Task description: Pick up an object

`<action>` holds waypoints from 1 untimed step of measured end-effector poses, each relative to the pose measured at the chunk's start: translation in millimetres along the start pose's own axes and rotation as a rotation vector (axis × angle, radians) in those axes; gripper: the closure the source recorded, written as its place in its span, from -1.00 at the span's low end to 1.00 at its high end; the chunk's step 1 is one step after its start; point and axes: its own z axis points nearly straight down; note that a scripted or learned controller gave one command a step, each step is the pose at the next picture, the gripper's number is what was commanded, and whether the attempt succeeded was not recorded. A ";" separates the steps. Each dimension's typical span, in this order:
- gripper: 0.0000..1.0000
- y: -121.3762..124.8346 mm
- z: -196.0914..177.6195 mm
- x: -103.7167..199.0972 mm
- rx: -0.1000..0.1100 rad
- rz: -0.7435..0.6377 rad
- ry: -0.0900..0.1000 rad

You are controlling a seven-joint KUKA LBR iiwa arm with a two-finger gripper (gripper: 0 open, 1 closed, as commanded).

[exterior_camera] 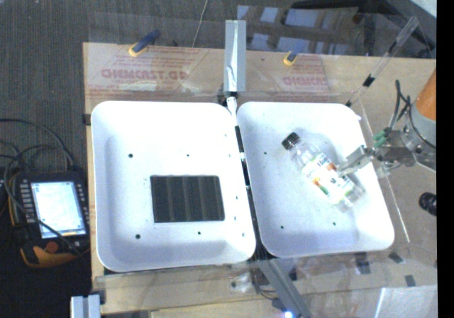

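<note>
Nearest, at the bench's left: a handheld screen (53, 208) on the floor, of no concern here. Then the left bin (120, 256), holding a flat dark ribbed panel (187, 198), lying too flush to grip and best left alone.

In the right bin (319, 247), toward its right wall: a clear bottle (324, 171) lying on its side, black cap (290, 142) pointing up-left, printed label toward the lower right. Clearly the thing to go for.

Just beside the bottle's far end, perhaps touching it: the gripper (356, 160), reaching in low over the bin's right rim. Cannot tell whether released or clenched; no sign of the bottle held yet.

To do this well: straddle the bottle across its width, not along its length. Centre on the labelled middle, away from the tapering neck. Come down far enough to pass the widest part, since a round, slick body will likely roll or squirt out of a shallow pinch. Close gently, then lift straight up, clear of the bin wall.

Farthest back: two yellow clamps (289, 59) on the board's rear edge, well apart from the work.
</note>
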 end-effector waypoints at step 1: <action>-1.00 57.8 60.8 -18.8 -0.001 -0.151 -0.002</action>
